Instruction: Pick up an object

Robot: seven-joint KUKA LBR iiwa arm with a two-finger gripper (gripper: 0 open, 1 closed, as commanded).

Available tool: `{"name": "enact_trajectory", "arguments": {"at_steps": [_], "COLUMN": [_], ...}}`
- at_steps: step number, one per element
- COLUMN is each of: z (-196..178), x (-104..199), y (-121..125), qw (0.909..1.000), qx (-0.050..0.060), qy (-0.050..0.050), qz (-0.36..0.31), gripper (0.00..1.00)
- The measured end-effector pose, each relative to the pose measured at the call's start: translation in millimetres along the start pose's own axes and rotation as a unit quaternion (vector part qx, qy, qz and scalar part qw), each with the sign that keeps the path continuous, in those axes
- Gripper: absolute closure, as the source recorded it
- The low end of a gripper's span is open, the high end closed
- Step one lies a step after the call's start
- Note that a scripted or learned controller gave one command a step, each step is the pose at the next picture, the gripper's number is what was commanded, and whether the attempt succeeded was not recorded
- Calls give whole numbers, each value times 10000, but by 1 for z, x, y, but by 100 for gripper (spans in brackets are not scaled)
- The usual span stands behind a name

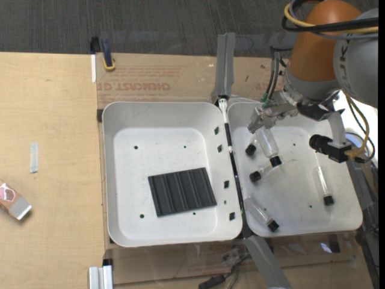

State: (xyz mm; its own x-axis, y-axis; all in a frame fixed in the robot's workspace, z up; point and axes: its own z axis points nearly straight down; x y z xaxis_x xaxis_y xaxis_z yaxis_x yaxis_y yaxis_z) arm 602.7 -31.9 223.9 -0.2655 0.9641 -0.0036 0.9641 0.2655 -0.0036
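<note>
1. Vials: four clear, black-capped, all in the right bin [355,218] — lower centre-right [263,217], right [323,186], middle [268,165], upper [265,144].
2. One black ribbed pad [181,191], left bin [114,179], centre.
3. Gripper [263,118] at the right bin's upper edge; finger state unreadable.

Left shallow white plastic bin [114,161]: one black ribbed rectangular panel [181,191], lying flat, slightly skewed, toward the near side.

Right shallow white plastic bin [349,218]: several clear tubes with black caps, scattered apart; one near the front left corner [263,216], one at the right side [323,185], one near the centre [269,149].

Grey arm with orange band [325,32]: over the right bin's far edge; its two-finger gripper [264,116] sits low above the left rear area.
</note>
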Motion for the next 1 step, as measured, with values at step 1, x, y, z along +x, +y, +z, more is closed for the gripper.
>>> {"name": "enact_trajectory", "arguments": {"at_steps": [1], "z": [-8], "x": [0], "y": [0], "qw": [10000], "qx": [10], "qy": [-9], "qz": [-10], "gripper": [100]}}
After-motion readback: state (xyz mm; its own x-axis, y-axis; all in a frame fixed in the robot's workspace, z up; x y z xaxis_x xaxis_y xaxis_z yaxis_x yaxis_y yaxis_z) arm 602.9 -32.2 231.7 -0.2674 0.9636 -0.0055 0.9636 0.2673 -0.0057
